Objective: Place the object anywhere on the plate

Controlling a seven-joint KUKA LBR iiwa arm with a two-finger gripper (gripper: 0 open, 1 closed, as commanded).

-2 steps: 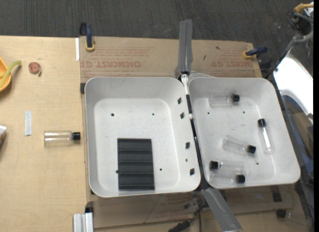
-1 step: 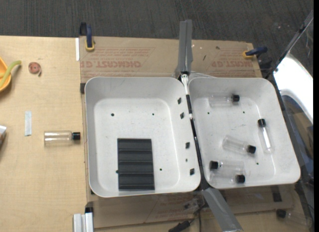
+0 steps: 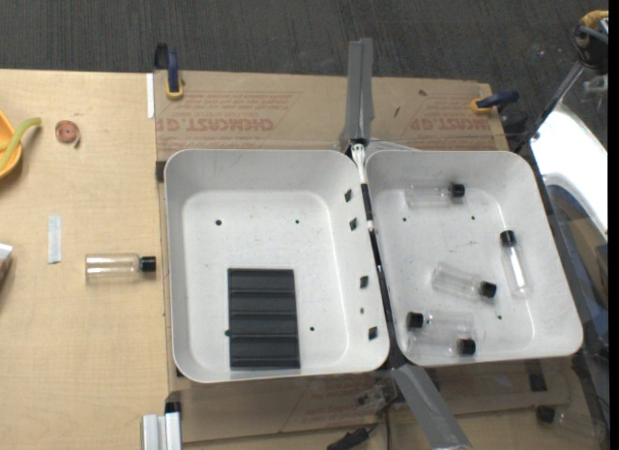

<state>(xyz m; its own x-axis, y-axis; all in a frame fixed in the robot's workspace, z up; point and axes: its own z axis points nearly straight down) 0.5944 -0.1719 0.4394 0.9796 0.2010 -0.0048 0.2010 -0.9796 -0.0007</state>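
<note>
A black ribbed rectangular plate (image 3: 262, 318) lies flat in the front middle of the left bin (image 3: 193, 245). Several clear vials with black caps lie scattered in the right bin (image 3: 542, 235). One vial (image 3: 433, 194) is near the back. Another (image 3: 514, 262) lies along the right side. A third (image 3: 458, 283) rests in the middle. Two more black caps (image 3: 416, 320) (image 3: 466, 346) show near the front wall, their clear bodies hard to make out.
Both bins sit on cardboard (image 3: 290, 109) held by clamps (image 3: 166, 71) (image 3: 493, 102). A spare clear vial (image 3: 114, 265) lies on the wooden table left of the bins, with a yellow item (image 3: 8, 143) at the far left. A pale machine part (image 3: 571, 148) stands at the right edge.
</note>
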